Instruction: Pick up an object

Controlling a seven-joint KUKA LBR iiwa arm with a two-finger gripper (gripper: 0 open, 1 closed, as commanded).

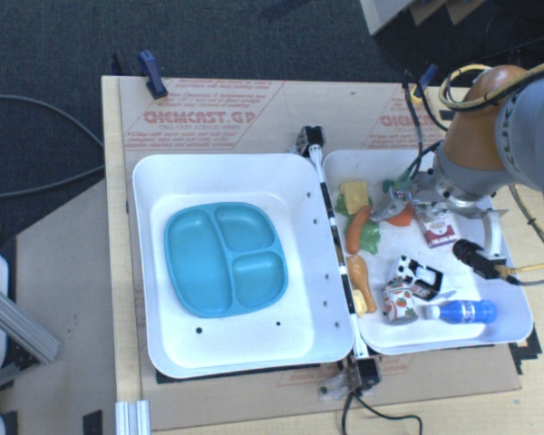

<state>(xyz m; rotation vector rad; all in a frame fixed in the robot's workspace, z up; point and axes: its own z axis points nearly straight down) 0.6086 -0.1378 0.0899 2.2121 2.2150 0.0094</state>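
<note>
Grey arm with orange band (490,120) reaching in over right white bin (517,320), hand (408,198) low near its upper middle beside orange carrot-shaped toy (356,228); can't tell how far open or whether holding anything. Pickable clutter crowded along right bin's left wall and centre: yellow block (354,194), black-and-white cow toy (419,275), blue plastic bottle (462,313) by front rim. Left white bin (154,188) roomy round blue divided plate (225,257).

Reaching in from three o'clock, orange band uppermost, grey wrist bent down; end effector (406,199) lowered toward nine o'clock, tips obscured.
</note>
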